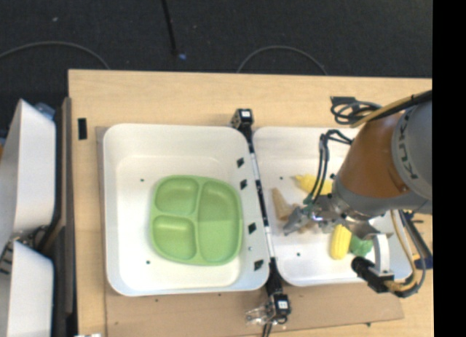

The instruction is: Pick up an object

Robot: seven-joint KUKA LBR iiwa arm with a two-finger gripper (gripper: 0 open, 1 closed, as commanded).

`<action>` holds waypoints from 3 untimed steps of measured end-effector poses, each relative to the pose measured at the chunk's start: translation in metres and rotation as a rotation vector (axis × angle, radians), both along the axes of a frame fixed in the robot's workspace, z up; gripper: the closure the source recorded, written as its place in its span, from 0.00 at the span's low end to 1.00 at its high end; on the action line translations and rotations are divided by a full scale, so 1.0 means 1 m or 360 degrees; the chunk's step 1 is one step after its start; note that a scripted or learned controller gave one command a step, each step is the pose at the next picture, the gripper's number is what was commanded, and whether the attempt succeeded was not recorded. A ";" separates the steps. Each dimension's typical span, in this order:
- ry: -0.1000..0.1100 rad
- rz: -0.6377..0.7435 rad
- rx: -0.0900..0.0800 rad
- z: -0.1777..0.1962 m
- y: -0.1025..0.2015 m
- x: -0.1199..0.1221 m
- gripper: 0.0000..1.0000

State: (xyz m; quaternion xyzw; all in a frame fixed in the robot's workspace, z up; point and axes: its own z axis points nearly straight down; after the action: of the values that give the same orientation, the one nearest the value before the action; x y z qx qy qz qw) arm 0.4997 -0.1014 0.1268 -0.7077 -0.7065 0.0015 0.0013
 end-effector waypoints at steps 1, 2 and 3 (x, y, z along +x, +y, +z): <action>-0.0002 -0.0001 0.0000 -0.028 -0.001 0.000 0.00; -0.0010 -0.0014 0.0000 -0.016 -0.002 0.001 1.00; -0.0014 0.0007 -0.0001 0.028 0.002 0.002 1.00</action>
State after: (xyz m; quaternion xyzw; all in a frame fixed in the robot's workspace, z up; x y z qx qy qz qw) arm 0.5014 -0.0990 0.1552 -0.7061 -0.7081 -0.0015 -0.0022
